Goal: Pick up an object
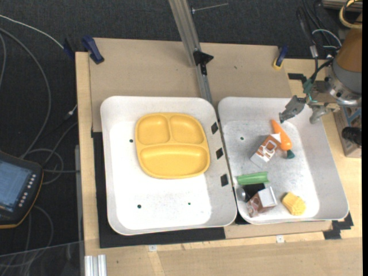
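**A:** Where do you see the carrot (280, 134)?

**B:** You'll find it in the upper middle of the right bin (328, 171), lying flat. Its long axis runs from upper left to lower right, orange tip toward the upper left, green end toward the lower right. A small red-and-white carton (265, 149) sits just beside it, to its lower left.

**A:** And the hand (303, 109)?

**B:** It sits at the bin's upper right edge, just above the carrot in the frame. Its two fingers are spread apart with nothing between them.

**A:** What else should you note?

**B:** Along the bin's lower edge you have a green block (252, 179), a brown-and-white box (264, 200) and a yellow piece (294, 203). The left bin (121, 171) carries a yellow divided plate (171, 145). Both bins rest on a pale wooden counter (144, 68), with dark carpet and loose cables around it.
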You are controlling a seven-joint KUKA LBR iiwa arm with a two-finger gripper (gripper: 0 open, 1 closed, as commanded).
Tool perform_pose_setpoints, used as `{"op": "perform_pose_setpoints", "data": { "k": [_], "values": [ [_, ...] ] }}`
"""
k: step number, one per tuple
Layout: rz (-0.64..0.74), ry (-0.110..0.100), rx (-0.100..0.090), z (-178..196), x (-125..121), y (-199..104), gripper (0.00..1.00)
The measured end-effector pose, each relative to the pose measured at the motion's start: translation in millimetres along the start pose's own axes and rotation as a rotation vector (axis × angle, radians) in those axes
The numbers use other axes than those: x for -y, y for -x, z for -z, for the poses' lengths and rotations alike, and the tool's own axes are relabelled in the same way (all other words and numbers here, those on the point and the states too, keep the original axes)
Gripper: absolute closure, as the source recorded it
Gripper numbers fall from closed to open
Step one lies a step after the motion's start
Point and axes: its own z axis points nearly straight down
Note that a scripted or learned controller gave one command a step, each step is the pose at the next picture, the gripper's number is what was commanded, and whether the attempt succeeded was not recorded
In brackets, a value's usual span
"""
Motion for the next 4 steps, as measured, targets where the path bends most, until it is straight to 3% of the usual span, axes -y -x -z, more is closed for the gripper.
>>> {"op": "perform_pose_setpoints", "data": {
  "k": [1, 4],
  "values": [
    [0.001, 0.0, 0.001, 0.0, 0.0, 0.0, 0.0],
    [-0.001, 0.002, 0.0, -128.5, 0.8, -7.0, 0.0]
  ]
}}
